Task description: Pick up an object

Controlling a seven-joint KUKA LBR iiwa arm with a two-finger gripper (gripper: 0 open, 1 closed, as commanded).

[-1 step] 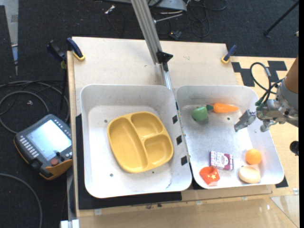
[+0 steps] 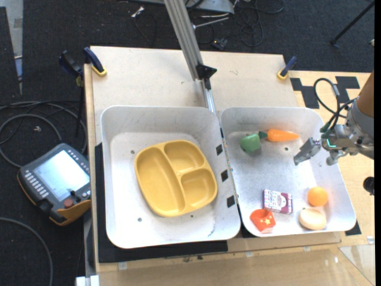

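Nearest: cream oval object [image 2: 313,218] and small orange ball [image 2: 318,196], near-right corner. Hand [image 2: 317,149] hovers just far of them, fingers apart, nothing held; move nearward.

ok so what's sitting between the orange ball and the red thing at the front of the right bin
In the camera view, a small purple-and-white box lies between the orange ball and the red object, slightly behind their line.

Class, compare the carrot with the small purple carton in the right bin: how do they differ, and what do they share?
The carrot is orange and long with a tapered shape; the purple carton is boxy and short. The carrot lies near the bin's far wall, beside a green toy; the carton sits toward the near edge. Both rest untouched on the bin floor.
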